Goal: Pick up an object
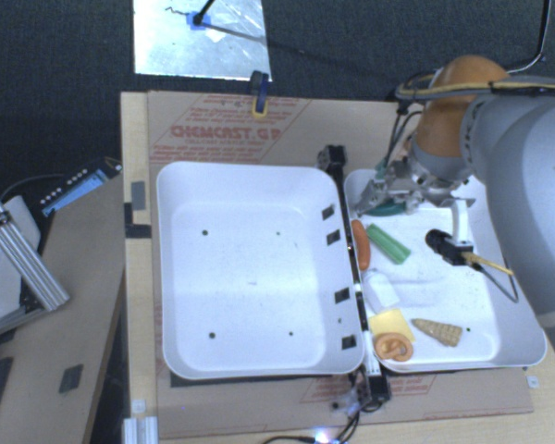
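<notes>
Reaching in from the right, the grey arm [523,155] placed its gripper [381,198] low over the far left corner of the right bin [486,308]. Whether the gripper was spread or pressed together could not be told from this angle. Every object available for picking lay in the right bin. A green cylinder [388,244] lay just on the near side of the gripper, slanted across the bin floor. An orange sausage-shaped piece [360,243] lay beside it along the bin's left wall. Nearer the camera along that wall were a white piece [381,291], a yellow wedge [390,322] and an orange ring [394,347], the last two touching. A tan cone [438,331] lay just right of the wedge. The left bin [250,276] stood directly alongside.
</notes>
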Tool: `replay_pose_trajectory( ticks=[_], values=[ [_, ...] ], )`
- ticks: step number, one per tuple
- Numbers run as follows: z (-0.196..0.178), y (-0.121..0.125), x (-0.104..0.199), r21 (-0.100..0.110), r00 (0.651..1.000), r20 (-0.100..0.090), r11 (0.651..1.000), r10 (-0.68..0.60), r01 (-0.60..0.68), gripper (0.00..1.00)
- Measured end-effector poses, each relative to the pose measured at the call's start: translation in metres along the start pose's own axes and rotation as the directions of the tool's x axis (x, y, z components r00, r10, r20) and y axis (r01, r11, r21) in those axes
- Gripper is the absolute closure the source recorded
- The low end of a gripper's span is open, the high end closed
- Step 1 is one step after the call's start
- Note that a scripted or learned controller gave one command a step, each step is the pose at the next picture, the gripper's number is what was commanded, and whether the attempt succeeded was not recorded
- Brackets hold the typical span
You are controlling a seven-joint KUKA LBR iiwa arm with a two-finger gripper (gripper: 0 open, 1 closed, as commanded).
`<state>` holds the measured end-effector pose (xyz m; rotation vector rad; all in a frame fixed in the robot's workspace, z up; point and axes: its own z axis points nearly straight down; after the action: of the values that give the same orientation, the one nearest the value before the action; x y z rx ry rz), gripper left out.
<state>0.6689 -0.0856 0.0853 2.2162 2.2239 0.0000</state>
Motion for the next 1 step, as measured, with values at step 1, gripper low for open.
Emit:
replay_pose_trajectory(
  ticks=[1],
  values=[
    [-0.01, -0.0021, -0.0042, 0.011, 1.0, 0.006, 1.0, -0.002, 0.002, 1.0]
  ],
)
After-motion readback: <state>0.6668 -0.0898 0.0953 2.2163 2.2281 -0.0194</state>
